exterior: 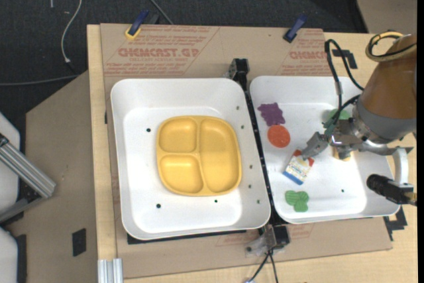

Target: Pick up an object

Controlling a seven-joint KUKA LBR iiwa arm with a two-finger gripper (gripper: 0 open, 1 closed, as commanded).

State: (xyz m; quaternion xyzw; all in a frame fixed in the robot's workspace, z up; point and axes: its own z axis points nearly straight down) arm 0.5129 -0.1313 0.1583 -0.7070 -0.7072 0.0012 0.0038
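The grey 2-finger tool (311, 149) hangs low in the right white bin (351, 205), its spread unclear, tip just above the small white-and-blue carton (298, 168), beside the orange disc (279, 136).

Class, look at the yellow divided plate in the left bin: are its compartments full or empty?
Empty. All three compartments of the plate show only bare yellow surface; the small toys lie in the right bin instead.
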